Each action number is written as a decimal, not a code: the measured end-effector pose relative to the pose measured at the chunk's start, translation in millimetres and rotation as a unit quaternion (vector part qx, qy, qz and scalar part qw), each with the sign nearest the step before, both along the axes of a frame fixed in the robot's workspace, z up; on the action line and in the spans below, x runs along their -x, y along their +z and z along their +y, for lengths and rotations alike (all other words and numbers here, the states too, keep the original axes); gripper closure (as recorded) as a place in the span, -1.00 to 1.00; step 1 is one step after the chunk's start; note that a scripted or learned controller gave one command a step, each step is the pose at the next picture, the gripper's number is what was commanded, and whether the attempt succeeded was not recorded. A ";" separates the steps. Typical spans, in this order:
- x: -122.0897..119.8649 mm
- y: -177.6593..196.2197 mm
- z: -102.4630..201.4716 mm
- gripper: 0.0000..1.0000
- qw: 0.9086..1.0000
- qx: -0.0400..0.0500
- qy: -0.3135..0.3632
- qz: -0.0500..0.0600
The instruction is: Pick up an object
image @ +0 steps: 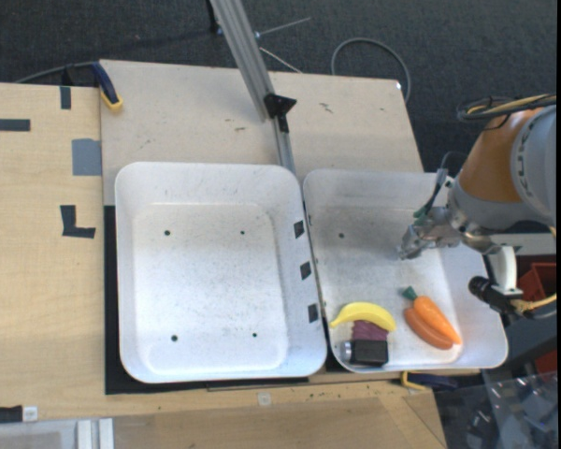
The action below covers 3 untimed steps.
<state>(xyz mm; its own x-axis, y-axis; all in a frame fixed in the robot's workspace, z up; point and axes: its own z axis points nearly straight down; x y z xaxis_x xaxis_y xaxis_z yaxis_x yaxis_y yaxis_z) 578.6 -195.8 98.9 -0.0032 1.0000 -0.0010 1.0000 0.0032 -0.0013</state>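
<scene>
Carrot [431,322] down-frame from the gripper [413,243] and a touch to the right, near but not under it. Long axis slanted — green stub [409,294] at the upper-left end, pointing roughly back toward the gripper, blunt orange end lower right. Nothing to be made out between the fingers; whether they stand wide or narrow, impossible to tell at this size. No second arm, so no choice of reach: just the grey arm [528,171] with its orange band, coming in from the right edge.

Further along the front wall of the right bin [355,195]: a banana [363,314], curved, with a dark purple thing [366,329] touching beneath it and a small black block [368,352] lower again, all three bunched close. Carrot apart from that cluster, with bare floor around it — probably the easier pick, likely calling for a short move toward the front wall and a turn of the wrist across the slant.

Left bin [206,269] white and speckled. Pale bench [37,241] with grey tape marks, a slanted metal rail [248,54] at the back, dark carpet [449,17] beyond.
</scene>
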 end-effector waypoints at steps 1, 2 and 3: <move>-6.6 54.4 9.4 1.00 1.000 0.000 0.000 -0.003; -8.3 97.5 5.6 1.00 1.000 0.000 -0.001 -0.002; -8.2 147.2 -3.6 1.00 1.000 0.001 -0.001 -0.003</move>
<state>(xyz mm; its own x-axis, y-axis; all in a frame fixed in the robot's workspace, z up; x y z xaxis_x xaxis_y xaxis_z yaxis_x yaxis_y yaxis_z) 586.8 -199.4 246.1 -0.0016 1.0000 -0.0021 1.0000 0.0016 0.0044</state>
